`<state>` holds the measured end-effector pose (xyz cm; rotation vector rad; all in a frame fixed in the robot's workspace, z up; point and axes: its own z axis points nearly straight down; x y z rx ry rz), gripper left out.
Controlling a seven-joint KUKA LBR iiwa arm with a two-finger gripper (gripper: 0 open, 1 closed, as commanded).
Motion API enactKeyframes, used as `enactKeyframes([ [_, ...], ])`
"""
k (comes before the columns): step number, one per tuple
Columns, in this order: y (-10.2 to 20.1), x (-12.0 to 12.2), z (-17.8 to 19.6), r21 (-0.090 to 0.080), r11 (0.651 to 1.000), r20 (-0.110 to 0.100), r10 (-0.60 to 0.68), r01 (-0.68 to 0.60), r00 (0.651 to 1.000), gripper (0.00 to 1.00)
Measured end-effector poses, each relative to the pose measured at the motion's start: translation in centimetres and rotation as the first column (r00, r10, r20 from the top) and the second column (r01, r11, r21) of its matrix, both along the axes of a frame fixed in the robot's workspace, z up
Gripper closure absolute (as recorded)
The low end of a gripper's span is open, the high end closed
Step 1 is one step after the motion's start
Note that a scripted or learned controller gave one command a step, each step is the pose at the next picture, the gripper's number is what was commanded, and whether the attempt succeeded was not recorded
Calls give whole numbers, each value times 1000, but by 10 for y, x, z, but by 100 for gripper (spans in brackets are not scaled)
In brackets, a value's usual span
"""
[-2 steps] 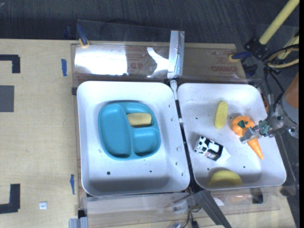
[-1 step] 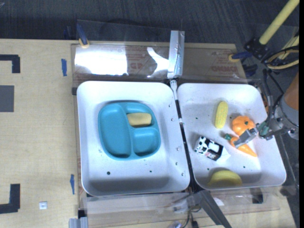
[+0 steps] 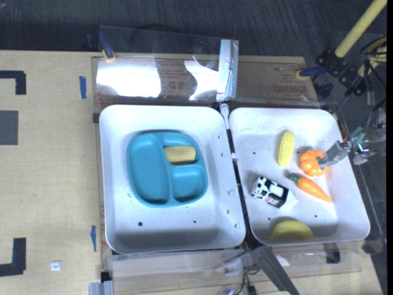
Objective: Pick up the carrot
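The grey two-finger end effector (image 3: pixel 325 160) reaches in from the right at a slant, its slim metal tip pointing down and to the left. It sits low over the right-hand shallow white bin (image 3: pixel 344 226), inside that bin's right half near the right wall. The wrist behind it is blurred at the frame's edge.

Orange carrot (image 3: pixel 313 188) — green-tipped, yellow corn (image 3: pixel 285 148), blue plate (image 3: pixel 147 171), black-and-white toy (image 3: pixel 270 192), white bins (image 3: pixel 116 226)
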<state>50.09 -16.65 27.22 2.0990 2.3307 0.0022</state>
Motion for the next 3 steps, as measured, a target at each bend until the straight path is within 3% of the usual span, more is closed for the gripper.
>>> enactKeyframes([
  [1, -37, -24, -127, 4, 998, -13, -66, 66, 998, 0],
  [2, -46, -16, -177, 13, 994, -2, 106, -106, 994, 0],
  [3, -44, 47, -183, 19, 1000, 0, -17, 17, 1000, 0],
])
